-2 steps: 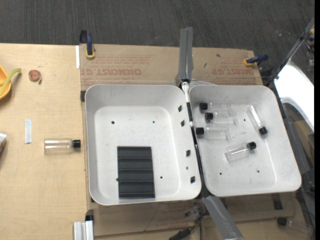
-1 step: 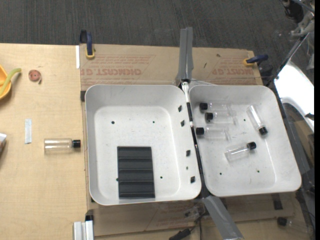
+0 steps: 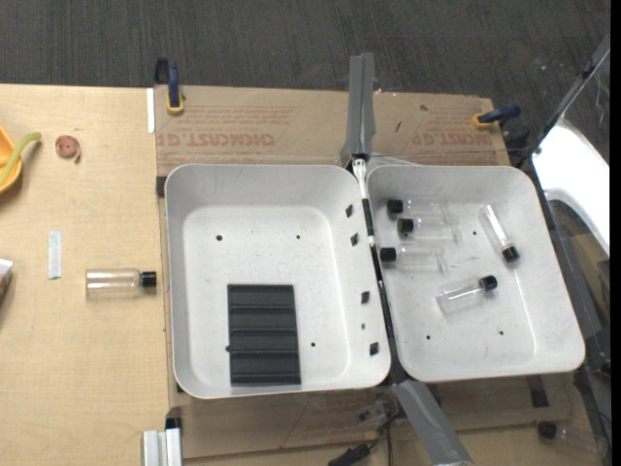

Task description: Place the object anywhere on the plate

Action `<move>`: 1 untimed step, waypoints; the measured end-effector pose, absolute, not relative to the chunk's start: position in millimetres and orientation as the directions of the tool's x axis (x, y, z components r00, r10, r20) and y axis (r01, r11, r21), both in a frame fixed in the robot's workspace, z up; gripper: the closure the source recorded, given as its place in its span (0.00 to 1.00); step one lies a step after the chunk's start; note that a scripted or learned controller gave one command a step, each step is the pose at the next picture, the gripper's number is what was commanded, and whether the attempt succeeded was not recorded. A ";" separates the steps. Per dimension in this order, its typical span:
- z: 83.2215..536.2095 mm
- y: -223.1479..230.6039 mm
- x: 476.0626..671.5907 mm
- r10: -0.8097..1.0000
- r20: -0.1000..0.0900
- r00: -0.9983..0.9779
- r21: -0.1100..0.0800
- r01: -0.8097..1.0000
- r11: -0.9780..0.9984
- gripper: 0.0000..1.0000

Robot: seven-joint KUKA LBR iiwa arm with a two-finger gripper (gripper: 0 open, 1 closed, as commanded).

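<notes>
Vials (image 3: 427, 227) lie loose in the right bin (image 3: 543, 352), five clear tubes with black caps. The plate (image 3: 263, 334), a dark ribbed slab, sits in the left bin (image 3: 177, 260) near its front wall. I can't tell the gripper's state from here, so I'd confirm it before committing.

For the pick I'd go for the front vial (image 3: 464, 293). It lies apart from the others, while the three by the divider are crowded together. I'd close across its body, not along it, near the middle, since smooth tubes probably roll. Then I'd lift clear of both bin walls, carry it over and set it down low along the plate's ribs.
</notes>
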State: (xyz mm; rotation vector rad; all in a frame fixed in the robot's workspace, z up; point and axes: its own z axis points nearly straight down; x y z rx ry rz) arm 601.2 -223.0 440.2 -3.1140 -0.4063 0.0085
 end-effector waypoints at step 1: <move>439.7 -152.0 646.4 0.207 -0.004 0.978 0.000 0.207 -0.978 0.00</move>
